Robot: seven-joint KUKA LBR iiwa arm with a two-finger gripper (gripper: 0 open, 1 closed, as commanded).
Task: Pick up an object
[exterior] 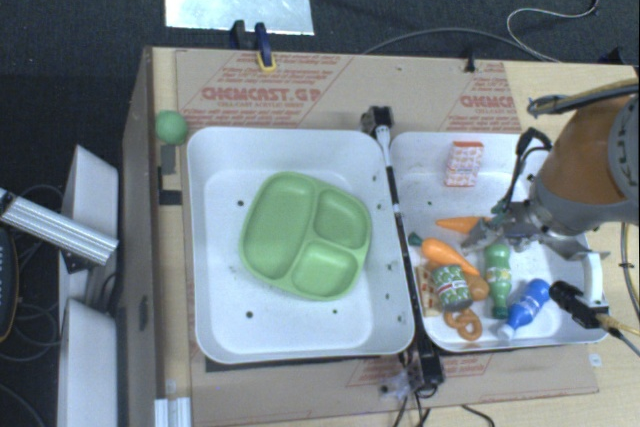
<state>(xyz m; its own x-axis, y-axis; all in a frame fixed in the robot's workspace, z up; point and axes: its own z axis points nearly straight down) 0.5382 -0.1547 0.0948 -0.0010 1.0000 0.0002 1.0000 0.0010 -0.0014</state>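
On the bench, two shallow white plastic bins sit side by side. Within the left bin (225, 315) lies a light green three-compartment plastic tray (305, 235), tilted a little against the bin's edges. The right bin (425, 160) holds a cluster of toy groceries: a small red-and-white printed packet (464, 163) near the far wall, an orange plastic carrot (447, 252) beside the dividing rim, a green plastic bottle (497, 272) standing near the middle, a blue plastic bottle (526, 305) toward the near wall, and a green-labelled can (452, 289) just beside the carrot (its print is too blurred to read). From the right, the grey arm with its orange band (590, 160) reaches over this bin. Its two-finger gripper (505, 233) hovers just above the green bottle's top; whether it is spread or pressed together cannot be told from this slant. A small green ball (170, 126) rests on the bench's left edge.
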